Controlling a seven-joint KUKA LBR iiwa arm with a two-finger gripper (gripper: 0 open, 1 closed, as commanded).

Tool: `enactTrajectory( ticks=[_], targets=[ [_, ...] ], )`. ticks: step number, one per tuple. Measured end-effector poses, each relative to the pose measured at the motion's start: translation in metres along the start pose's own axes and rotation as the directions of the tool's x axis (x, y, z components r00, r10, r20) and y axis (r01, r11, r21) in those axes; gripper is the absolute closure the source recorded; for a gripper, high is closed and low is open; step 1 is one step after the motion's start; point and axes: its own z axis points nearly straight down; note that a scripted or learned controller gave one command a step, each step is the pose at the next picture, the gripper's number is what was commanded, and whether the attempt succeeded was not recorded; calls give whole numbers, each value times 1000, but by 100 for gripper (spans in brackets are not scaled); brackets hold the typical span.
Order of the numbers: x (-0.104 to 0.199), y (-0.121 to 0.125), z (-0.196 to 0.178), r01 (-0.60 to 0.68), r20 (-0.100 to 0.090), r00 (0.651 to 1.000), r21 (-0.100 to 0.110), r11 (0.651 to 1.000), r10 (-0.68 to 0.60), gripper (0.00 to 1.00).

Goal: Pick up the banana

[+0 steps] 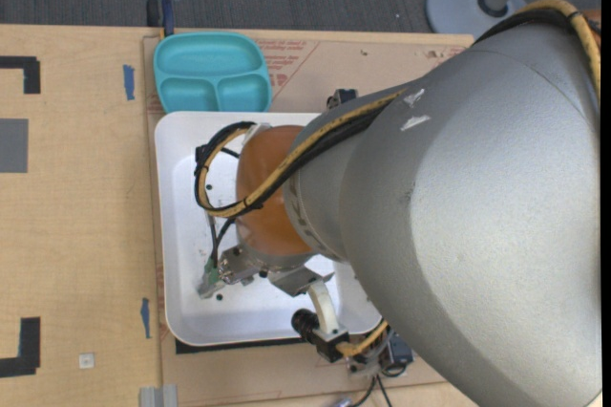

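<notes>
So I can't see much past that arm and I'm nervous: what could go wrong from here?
1. The arm covers most of the white bin, so the banana's place cannot be checked; a grasp here could well close on nothing.
2. The gripper sits low inside the bin near its left wall, so a sideways move might scrape or shove the bin.
3. The yellow and black cables loop loosely beside the wrist and may snag.

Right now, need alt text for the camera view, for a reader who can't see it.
A large grey robot arm with an orange band reaches from the right down into a shallow white bin, covering most of it. A teal divided tray sits on the bench just beyond the bin. The arm blocks the gripper and whatever lies under it.
</notes>
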Motion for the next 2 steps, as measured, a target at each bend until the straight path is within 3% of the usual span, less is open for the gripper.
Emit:
enactTrajectory(
  ticks=[1,2],
  targets=[
    [-17,15,-39,-380,2,925,2,925,380,0],
    [-12,-5,0,-86,0,996,-1,996,86,0]
  ],
)
